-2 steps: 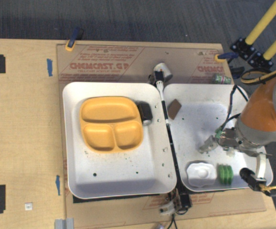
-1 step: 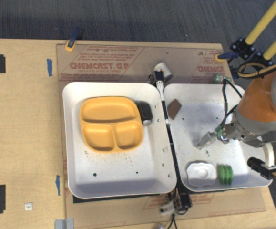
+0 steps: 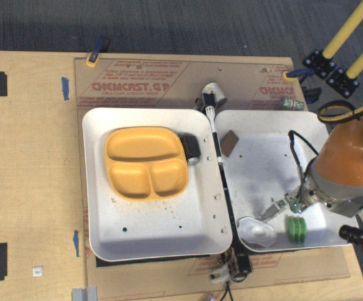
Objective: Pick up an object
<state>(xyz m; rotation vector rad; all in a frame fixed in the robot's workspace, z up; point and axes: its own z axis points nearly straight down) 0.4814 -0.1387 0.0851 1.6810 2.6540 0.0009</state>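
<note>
While the arm (image 3: 347, 162) reached in from the right of the camera view, its gripper (image 3: 292, 204) hung low over the near right part of the right bin (image 3: 256, 168). How the gripper stood, open or closed, could not be told from this slanted view, and nothing could be seen held in it.

A green spool (image 3: 296, 227) stood just below the gripper in the picture, toward the near wall of the right bin, close to the gripper or perhaps touching it. It was the nearest object by far. Its ridges ran across it, and its long axis looked roughly upright in the frame, running toward and away from the near wall. A clear spoon-like piece (image 3: 257, 229) lay just left of the spool, its handle slanting up and right toward the gripper. A small brown block (image 3: 229, 142) sat well apart, near the far left corner of the same bin.

In the left bin (image 3: 99, 187), a yellow divided tray (image 3: 147, 162) lay in the far half with a dark object (image 3: 190, 147) touching its right edge.

As a judgement, the spool was the likely target, and the coming move would be a short shift toward the near wall before closing. Room there looked tight, with the near wall just beyond the spool and the clear piece beside it. The middle of the right bin lay open for any retreat.
</note>
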